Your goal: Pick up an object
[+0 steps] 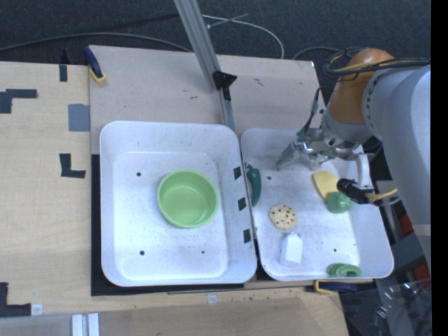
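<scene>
On the far left, the pale wooden worktop (42, 208) carried a few black tape marks (67, 165). A blue and yellow clamp (94, 64) sat at the corner of the board behind the bins. The left bin (126, 250) held a light green bowl (187, 199), upright and near its middle, with nothing else around it. A grey metal pole (199, 33) slanted down from the top edge to the gap between the two bins.

In the right bin (364, 247), a dark green piece (253, 185) lay against the left wall, too narrow and dark to identify. To its right lay a round speckled cookie (283, 217), and just below that a small white block (292, 249).

The tool (294, 156) hung over the upper part of this bin, above the cookie and apart from it. Glare and blur made it impossible to tell whether it was spread or pressed together, and nothing could be seen held in it.

Further right lay a yellow piece (325, 183) with a green lump (338, 203) touching its lower edge; the robot covered the right side of both. A green ring-like thing (344, 270) sat at the bin's near rim, its shape hard to make out. The grey arm (399, 117) was cut off by the right edge.
</scene>
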Controlling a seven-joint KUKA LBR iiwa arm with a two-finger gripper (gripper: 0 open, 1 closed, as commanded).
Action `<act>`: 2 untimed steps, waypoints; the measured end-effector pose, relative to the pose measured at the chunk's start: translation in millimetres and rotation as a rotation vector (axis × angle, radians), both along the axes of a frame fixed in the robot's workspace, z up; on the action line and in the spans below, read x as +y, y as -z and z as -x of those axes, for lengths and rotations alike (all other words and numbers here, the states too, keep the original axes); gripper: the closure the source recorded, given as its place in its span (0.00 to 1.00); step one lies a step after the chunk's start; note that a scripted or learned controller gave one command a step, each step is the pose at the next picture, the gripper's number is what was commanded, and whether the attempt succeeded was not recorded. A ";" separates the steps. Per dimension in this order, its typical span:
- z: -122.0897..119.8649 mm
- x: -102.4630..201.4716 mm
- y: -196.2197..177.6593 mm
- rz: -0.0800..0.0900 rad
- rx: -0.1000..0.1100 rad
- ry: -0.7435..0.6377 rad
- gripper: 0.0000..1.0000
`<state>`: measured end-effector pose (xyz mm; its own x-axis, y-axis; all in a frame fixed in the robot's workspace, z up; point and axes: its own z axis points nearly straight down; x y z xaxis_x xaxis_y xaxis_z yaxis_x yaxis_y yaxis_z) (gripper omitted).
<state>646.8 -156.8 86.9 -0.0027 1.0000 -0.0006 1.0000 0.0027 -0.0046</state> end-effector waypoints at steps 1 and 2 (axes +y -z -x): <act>-0.7 0.5 -11.5 0.001 -0.001 -0.001 1.00; -2.1 -0.4 -75.4 0.001 -0.010 0.001 1.00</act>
